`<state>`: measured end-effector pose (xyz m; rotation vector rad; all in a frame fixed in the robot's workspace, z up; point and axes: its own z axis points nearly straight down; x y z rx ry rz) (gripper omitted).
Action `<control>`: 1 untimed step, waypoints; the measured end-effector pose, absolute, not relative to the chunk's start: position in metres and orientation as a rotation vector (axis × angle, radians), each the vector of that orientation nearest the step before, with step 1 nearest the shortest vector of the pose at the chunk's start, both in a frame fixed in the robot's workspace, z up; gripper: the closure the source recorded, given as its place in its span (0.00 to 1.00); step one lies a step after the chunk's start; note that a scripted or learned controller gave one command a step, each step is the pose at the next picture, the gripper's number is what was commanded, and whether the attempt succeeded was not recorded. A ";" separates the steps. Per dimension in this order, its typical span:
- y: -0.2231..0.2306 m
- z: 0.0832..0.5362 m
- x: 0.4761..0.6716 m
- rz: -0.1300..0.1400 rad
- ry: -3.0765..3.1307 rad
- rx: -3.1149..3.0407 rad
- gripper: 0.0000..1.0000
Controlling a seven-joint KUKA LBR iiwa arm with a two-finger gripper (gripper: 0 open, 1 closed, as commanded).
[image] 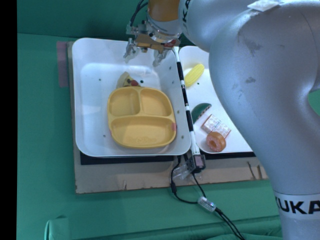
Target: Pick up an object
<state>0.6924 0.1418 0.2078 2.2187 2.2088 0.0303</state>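
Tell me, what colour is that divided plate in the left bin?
Yellow; the divided plate shows plainly in the camera view.

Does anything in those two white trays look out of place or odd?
One thing: the yellow divided plate in the left bin lies on top of a small toy, which pokes out from under its far edge. Otherwise nothing looks spilled or broken.
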 end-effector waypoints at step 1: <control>0.163 0.190 0.700 -0.037 2.222 2.228 0.00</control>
